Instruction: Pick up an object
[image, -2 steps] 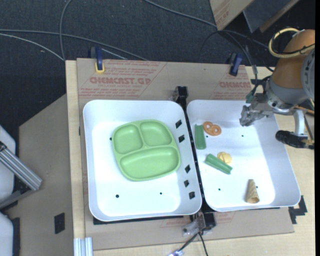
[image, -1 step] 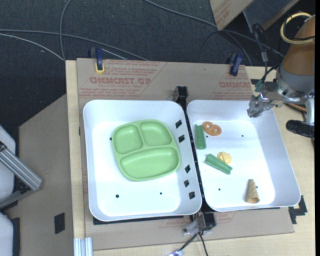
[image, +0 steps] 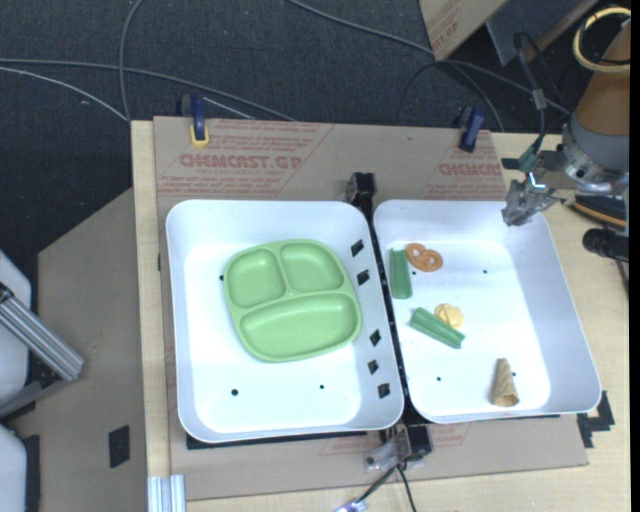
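**Pick not yet begun: tool positioned at far corner of right bin, nothing held**

The tool (image: 522, 205) is being observed at the far right corner of the right bin (image: 560, 300), at or just above the rim. Nothing is being seen between its parts, so no object is being recorded as held. Whether the tool is spread or pressed together cannot be told at this size and angle.

The candidate objects are all being found lying on the floor of the right bin. An orange ring (image: 427, 259) is lying near the bin's far left, just beside an upright-lying green stick (image: 400, 274). A second green piece (image: 436, 327) is lying aslant near the middle, touching or overlapping a small yellow piece (image: 450, 315). A tan cone (image: 503, 384) is lying apart from these, toward the near right. All of them are being noted as well apart from the tool.

In the left bin (image: 190, 300) a green divided plate (image: 290, 298) is resting, with nothing visible in its compartments.

Progress is being judged as early: no object is being lifted or contacted. The whole of the task is being regarded as outstanding, namely travel over a chosen object, descent, closure and lift. The cone, lying alone, is being judged the least obstructed target; the green piece and yellow piece are being judged awkward because they are touching.
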